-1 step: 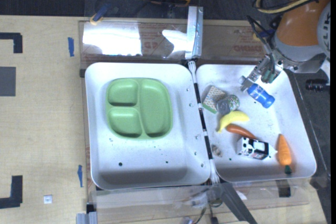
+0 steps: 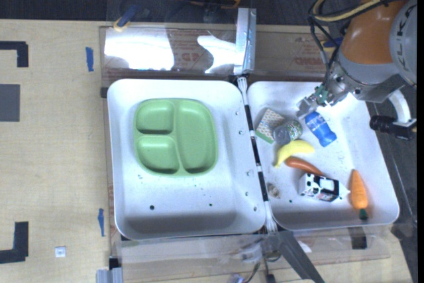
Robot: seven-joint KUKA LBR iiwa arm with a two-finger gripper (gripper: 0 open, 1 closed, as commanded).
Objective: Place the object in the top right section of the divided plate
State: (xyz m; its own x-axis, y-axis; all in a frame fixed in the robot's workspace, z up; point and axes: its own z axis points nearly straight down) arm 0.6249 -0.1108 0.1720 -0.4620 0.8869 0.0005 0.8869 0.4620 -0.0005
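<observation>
Gripper (image 2: 317,100) over the right bin (image 2: 381,162), just above a blue bottle (image 2: 319,128).
Whether its jaws are open or closed cannot be told; the green plate (image 2: 176,136) sits in the left bin (image 2: 126,195).

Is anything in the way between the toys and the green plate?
Yes. The raised rims where the two bins meet lie between the toys in the right bin and the plate in the left one. A toy must be lifted over them.
</observation>
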